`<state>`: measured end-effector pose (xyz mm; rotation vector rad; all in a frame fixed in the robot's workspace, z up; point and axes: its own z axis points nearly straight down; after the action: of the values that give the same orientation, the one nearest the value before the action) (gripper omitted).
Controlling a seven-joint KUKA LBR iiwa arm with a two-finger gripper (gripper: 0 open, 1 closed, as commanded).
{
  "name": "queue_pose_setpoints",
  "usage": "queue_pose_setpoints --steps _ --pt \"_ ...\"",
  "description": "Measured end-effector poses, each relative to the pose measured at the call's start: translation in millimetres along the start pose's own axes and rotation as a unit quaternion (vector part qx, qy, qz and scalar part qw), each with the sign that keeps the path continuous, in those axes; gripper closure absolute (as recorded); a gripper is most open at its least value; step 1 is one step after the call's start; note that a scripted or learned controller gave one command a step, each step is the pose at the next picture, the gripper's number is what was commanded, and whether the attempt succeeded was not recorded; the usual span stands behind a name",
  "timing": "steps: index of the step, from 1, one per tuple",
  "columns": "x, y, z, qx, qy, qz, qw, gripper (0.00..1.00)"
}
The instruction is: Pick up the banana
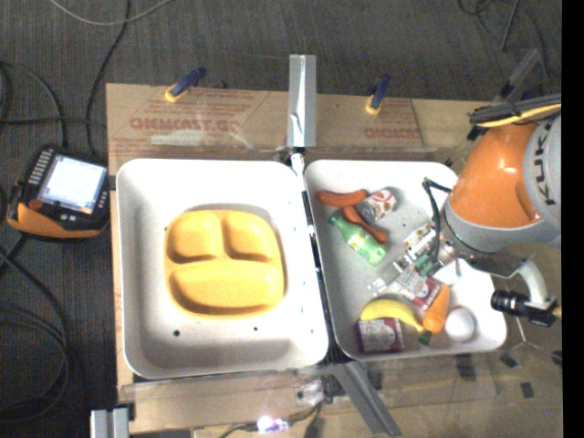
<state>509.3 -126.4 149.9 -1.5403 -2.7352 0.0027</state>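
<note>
The banana (391, 312) lies in the right bin (339, 331), near its front wall and a little left of the middle of that edge. Its long axis runs roughly left to right, curved, with the back of the curve turned up toward the far side. The gripper (422, 252) hangs over the middle of the same bin, close to the right wall, so the banana sits toward the front edge and somewhat left of it. Whether the fingers are spread or closed cannot be told; clutter and the wrist hide them, and nothing is seen held.

Crowding is the likely trouble. A dark red can (380, 335) touches the banana from the front, a carrot (436, 309) leans just beside its right end, and a white egg (459, 324) rests beyond that. A red packet (416, 288) lies between gripper and banana. Farther back are a green bottle (357, 236) and a hot dog (344, 196). The left bin (137, 245) holds a yellow tray (224, 263).
</note>
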Motion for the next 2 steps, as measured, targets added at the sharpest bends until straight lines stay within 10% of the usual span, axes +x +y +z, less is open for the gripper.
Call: queue_pose_setpoints --steps 1,2 --pt "-3 -21 53 -0.010 -0.011 -0.106 0.9942 0.00" --pt "-7 -18 41 -0.015 -0.018 -0.105 0.9941 1.00"
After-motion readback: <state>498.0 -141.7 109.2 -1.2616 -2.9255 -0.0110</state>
